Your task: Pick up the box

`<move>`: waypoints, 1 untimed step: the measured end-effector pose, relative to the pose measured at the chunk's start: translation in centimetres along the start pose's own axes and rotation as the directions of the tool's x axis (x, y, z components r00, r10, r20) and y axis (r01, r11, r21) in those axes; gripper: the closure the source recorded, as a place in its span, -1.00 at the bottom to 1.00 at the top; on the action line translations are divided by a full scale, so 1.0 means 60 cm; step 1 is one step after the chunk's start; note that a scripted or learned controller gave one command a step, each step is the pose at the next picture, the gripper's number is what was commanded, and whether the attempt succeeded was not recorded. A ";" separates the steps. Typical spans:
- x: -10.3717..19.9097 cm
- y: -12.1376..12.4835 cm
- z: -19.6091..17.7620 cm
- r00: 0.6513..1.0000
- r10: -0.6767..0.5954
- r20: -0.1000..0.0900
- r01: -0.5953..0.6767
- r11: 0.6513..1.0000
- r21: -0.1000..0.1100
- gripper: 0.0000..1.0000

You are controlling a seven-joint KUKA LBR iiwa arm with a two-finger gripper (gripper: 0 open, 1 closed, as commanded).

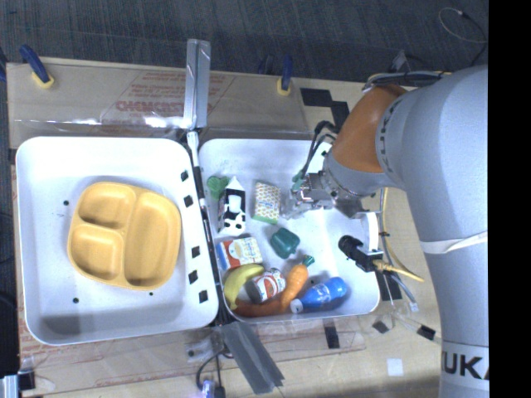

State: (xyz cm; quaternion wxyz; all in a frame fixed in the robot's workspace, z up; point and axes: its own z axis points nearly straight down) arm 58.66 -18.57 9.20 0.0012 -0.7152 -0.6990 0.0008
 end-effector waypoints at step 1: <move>0.117 0.009 -0.215 0.989 0.148 0.000 -0.148 0.989 -0.001 1.00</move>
